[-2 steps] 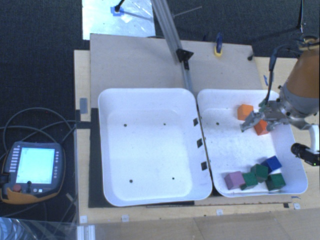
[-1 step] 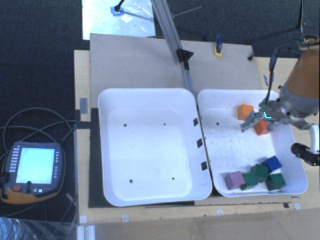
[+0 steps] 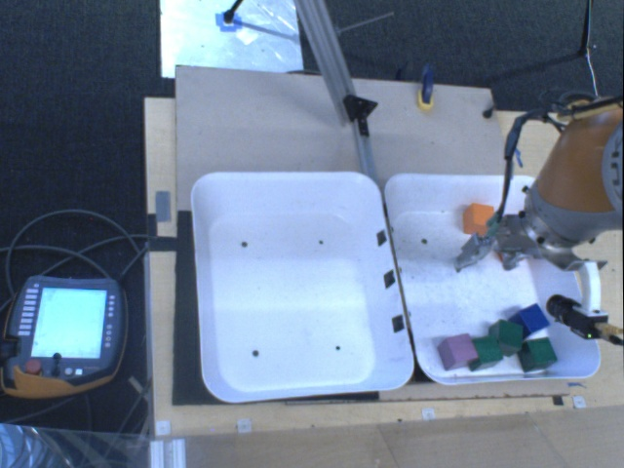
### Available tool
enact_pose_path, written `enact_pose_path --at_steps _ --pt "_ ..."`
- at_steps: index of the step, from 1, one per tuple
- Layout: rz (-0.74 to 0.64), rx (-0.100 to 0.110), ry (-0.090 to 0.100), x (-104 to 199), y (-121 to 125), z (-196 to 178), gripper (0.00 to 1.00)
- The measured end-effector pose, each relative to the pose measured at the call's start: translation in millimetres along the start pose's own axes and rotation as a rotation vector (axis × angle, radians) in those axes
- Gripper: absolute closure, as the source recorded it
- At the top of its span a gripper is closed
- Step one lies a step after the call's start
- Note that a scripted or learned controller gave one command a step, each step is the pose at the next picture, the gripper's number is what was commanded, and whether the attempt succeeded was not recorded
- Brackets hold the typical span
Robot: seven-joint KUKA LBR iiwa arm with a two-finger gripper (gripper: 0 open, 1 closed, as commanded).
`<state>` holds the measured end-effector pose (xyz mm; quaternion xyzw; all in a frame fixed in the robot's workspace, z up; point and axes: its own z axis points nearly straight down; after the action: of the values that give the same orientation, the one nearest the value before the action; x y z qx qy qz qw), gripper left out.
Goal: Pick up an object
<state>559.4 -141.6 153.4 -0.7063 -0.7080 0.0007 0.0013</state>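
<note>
The orange block (image 3: 478, 216) lies in the upper part of the right bin (image 3: 429, 291). My gripper (image 3: 489, 258) hangs just below and in front of that block, over the bin's middle. Its two grey fingers (image 3: 470, 254) stand spread apart, so it is open, and I see no block held between them. Along the bin's front edge lies a cluster of blocks: a purple one (image 3: 454, 350), a green one (image 3: 485, 351), another green one (image 3: 506, 334), a blue one (image 3: 531, 318) and a third green one (image 3: 537, 356).
The left bin (image 3: 292, 281) adjoins the right one along a shared rim with black clips (image 3: 390, 279). A slanted metal pole (image 3: 331, 57) crosses the bench at the back. A teach pendant (image 3: 63, 334) with cables lies on the floor at left.
</note>
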Motion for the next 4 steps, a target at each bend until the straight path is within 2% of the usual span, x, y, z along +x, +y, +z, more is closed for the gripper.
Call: enact_pose_path --at_steps 1,2,3,4 --pt "0.0 0.001 0.0 8.4 -1.6 59.0 0.0" --pt "0.0 -0.003 -0.001 8.4 -0.9 63.0 0.0" --pt "-0.002 -0.007 0.0 8.4 0.2 51.6 1.0" --pt "0.001 -0.01 -0.003 -1.9 -2.0 -3.2 1.0"
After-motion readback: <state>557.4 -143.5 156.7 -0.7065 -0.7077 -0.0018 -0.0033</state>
